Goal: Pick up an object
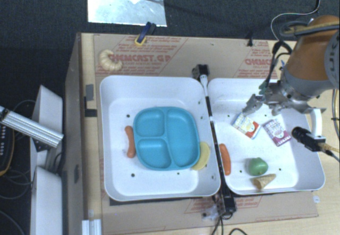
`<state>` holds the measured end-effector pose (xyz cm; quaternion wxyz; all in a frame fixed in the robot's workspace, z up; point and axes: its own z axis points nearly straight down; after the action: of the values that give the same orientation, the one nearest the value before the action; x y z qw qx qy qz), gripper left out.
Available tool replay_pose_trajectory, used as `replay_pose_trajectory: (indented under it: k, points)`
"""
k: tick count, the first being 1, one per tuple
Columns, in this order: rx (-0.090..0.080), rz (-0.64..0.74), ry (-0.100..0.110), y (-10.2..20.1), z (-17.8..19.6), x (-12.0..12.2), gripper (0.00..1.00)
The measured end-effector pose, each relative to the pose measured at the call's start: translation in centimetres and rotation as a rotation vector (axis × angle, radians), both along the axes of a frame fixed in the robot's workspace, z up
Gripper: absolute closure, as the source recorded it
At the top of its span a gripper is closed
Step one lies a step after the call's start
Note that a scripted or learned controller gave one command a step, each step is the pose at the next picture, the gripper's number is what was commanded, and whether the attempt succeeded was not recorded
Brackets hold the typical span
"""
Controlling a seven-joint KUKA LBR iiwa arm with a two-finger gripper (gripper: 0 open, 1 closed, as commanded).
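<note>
My gripper (262, 106) hangs over the back of the right bin (308, 175), open, with nothing between its fingers. Just below its left finger lies a white packet (246, 125) with a yellow and red print. A pink packet (277, 131) lies to the right of that, under the wrist. Nearer the front of this bin are a green round fruit (257, 165), a tan cone (264, 180) and an orange sausage-shaped piece (225, 158) along the left wall.
The left bin (114, 95) holds a blue divided plate (164, 137), an orange sausage (129, 141) to its left and a yellow banana (203, 156) tucked at its right edge. A pale curled toy (110, 59) and a blue-yellow tool (144, 33) lie on the cardboard behind.
</note>
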<state>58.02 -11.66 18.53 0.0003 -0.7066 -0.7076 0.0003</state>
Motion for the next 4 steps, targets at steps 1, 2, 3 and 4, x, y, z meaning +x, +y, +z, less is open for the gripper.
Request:
replay_pose_trajectory:
  k: [1,2,3,4]
  points:
    - [-0.002,0.000,-0.011,-2.2,-8.8,1.2,0.00]
    - [-0.003,0.000,-0.024,-1.9,-9.3,0.2,0.00]
    - [-0.006,0.002,-0.027,-2.0,-8.2,0.3,1.00]
    - [-0.006,0.002,-0.027,-2.0,-8.2,0.3,0.00]
